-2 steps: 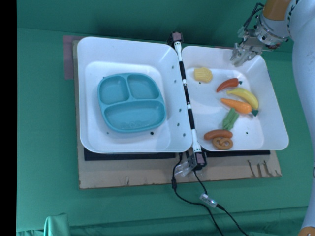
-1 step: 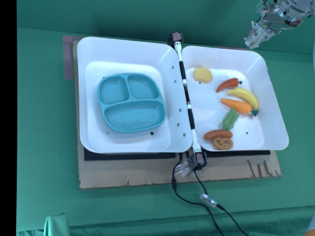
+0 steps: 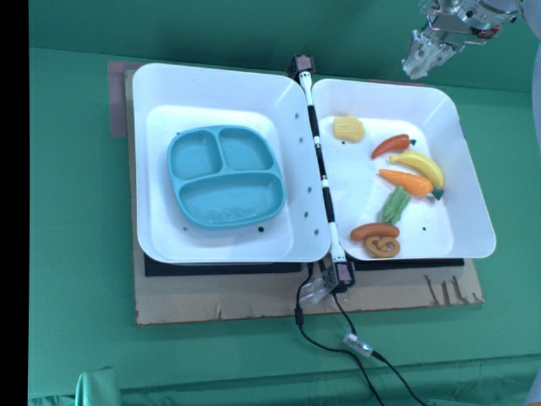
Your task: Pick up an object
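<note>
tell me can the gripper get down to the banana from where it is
Probably yes. The gripper hangs above the right bin's far edge, and the banana lies uncovered, though the red pepper and carrot crowd its sides.

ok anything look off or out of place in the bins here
Nothing stands out. The teal plate lies flat in the left bin, the toy foods sit loose in the right bin, and the gripper hangs above its far edge.

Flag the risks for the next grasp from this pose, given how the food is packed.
1. The banana, carrot and red pepper lie close together, so closing fingers may catch a neighbour.
2. The sausage and pretzel touch; one could drag the other.
3. The gripper hangs beyond the right bin's far edge.
</note>
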`<state>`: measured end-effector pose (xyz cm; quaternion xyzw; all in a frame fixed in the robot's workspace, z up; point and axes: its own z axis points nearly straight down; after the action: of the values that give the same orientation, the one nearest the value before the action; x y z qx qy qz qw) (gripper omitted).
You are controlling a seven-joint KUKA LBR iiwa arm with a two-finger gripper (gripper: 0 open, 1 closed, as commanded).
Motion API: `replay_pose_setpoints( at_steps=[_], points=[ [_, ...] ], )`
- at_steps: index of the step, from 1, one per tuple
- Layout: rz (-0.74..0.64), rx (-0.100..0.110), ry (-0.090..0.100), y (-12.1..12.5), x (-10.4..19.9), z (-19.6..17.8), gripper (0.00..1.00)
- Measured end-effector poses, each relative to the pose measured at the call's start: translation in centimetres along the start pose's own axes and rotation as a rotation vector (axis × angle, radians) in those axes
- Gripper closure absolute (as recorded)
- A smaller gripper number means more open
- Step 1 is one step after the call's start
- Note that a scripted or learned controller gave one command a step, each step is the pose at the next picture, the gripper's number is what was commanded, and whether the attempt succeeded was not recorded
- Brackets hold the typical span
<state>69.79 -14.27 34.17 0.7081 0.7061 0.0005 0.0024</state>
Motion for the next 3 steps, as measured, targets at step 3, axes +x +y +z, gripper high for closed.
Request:
replay_pose_setpoints(
  at_steps=[3],
  points=[
    [0.004, -0.009, -0.007, 0.3, -4.6, -4.0, 1.00]
  ],
)
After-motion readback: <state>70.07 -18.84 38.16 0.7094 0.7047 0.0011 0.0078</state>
